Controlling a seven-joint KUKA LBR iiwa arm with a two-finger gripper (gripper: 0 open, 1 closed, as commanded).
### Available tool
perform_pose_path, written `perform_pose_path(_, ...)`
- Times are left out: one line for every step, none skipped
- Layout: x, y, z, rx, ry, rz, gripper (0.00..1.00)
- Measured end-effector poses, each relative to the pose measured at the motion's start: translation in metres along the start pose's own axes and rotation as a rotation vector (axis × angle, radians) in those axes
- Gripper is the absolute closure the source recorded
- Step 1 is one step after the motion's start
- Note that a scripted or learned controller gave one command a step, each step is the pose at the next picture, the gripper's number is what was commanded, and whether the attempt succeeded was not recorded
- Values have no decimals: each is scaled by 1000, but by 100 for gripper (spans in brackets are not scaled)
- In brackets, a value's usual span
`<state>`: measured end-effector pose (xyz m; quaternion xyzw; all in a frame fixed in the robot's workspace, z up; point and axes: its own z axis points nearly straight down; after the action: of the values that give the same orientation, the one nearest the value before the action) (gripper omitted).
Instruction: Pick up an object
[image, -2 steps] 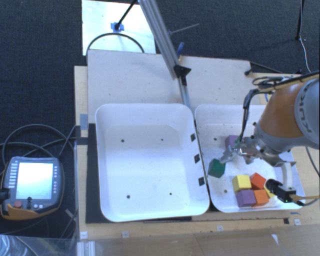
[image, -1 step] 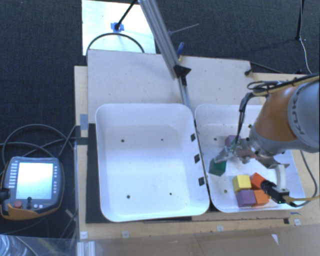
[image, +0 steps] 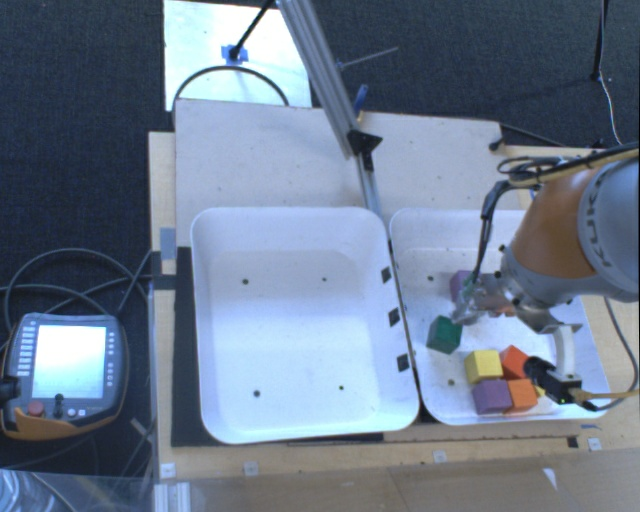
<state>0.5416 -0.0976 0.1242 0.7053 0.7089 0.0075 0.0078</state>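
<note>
Right bin (image: 430, 232) — arm in from the right, orange band over the bin's middle. Gripper (image: 470, 303) sits low near the bin's left-centre, just above and to the right of a green block (image: 444, 334). From this slant the block appears to touch or sit just under the tool tip, but nothing shows it clamped; whether the fingers are apart or together I cannot tell, the wrist body hides them.

Key relation: green block lies down-left of the gripper in the view, toward the wall shared with the left bin (image: 290, 320). It is tilted, one corner up, no clear long axis — roughly cubic. A short shift down-left would likely centre the tool over it.

Nearby: a purplish block (image: 461, 284) just above the gripper, partly hidden by it. A cluster further right and down — yellow block (image: 483, 366), orange block (image: 514, 360), purple block (image: 490, 396), second orange block (image: 523, 395) — packed touching one another, well clear of the green one.

Judgement: bin wall beside the green block could crowd one finger on closing. Teach pendant (image: 62, 375) rests off the surface, far left.
</note>
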Motion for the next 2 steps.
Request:
perform_pose_path(-5, 6, -63, 14, -1, 1, 100)
perform_pose_path(-9, 12, -127, 12, -2, 0, 100)
